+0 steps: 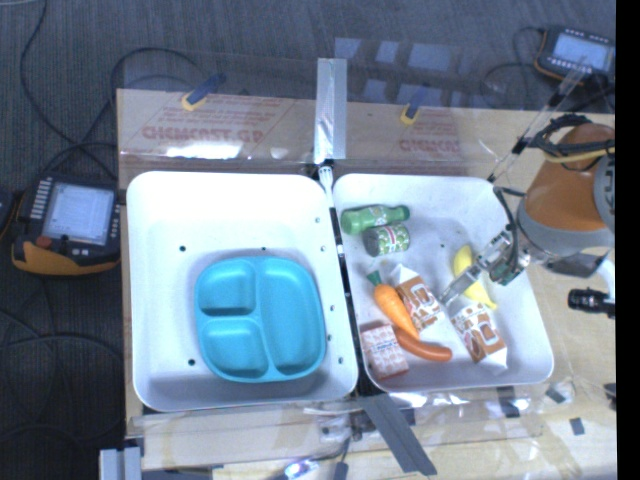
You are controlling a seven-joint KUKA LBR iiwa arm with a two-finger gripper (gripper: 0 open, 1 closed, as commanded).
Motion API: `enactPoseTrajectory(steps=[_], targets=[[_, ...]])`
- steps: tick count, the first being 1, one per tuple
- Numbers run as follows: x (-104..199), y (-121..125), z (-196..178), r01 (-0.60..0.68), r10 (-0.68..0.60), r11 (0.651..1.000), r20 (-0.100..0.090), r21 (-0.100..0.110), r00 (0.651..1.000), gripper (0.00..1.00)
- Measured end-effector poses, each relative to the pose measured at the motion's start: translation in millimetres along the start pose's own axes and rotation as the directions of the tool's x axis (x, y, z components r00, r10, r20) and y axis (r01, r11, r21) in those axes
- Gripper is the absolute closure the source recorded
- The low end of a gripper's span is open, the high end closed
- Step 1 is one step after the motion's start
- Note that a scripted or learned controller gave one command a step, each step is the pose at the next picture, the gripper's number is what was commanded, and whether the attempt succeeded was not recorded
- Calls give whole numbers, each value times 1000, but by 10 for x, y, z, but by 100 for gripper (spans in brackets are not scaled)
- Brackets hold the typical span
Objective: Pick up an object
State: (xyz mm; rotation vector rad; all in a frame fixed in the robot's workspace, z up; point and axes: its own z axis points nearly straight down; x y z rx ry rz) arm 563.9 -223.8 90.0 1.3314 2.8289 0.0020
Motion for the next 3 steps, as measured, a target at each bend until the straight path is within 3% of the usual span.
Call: enactPoseTrajectory(steps=[1, 2, 3], targets=[[1, 29, -109, 1, -1, 1000, 0, -6, 1000, 100], [199, 18, -4, -7, 7, 1000, 0, -2, 1000, 100], [260, 417, -1096, 76, -76, 997, -13, 4, 997, 100]])
